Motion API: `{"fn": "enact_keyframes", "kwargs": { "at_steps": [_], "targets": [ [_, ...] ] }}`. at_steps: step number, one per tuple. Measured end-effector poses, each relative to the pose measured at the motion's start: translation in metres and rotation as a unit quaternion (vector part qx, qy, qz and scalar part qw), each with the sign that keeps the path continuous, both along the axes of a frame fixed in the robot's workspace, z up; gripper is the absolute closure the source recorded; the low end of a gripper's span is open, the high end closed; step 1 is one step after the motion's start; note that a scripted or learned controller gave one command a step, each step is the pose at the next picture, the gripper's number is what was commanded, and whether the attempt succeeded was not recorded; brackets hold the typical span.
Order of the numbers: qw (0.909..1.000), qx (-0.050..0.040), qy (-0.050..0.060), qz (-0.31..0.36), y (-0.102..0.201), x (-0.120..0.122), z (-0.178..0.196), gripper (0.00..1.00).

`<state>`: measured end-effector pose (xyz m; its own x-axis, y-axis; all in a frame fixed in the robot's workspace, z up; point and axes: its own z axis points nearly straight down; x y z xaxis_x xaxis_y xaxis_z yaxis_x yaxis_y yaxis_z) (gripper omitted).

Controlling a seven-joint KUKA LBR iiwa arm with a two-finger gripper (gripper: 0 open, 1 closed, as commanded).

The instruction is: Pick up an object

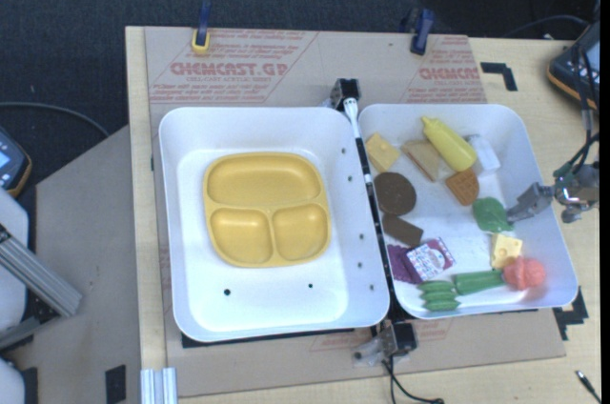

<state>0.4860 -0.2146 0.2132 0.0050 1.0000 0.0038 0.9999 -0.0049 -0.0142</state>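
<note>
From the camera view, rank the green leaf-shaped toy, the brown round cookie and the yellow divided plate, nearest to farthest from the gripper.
1. Green leaf-shaped toy, just left of the gripper.
2. Brown round cookie, right bin's left side.
3. Yellow divided plate, left bin.

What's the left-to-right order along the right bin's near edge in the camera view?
purple packet → green pea pod → long green vegetable → pink-red fruit. The gripper is further back, over the bin's right side.

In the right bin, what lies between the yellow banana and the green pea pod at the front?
In the camera view, between the banana and the pea pod lie the brown round cookie and the purple packet, slightly left of the line.
</note>
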Motion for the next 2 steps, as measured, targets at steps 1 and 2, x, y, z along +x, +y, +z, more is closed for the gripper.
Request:
{"fn": "enact_keyframes", "kwargs": {
  "at_steps": [1, 2],
  "targets": [
    [1.0000, -0.0020, -0.007, 0.002, 0.001, 0.003, 0.007, 0.00],
    [1.0000, 0.0001, -0.004, 0.002, -0.001, -0.002, -0.055, 0.00]
  ]
}}
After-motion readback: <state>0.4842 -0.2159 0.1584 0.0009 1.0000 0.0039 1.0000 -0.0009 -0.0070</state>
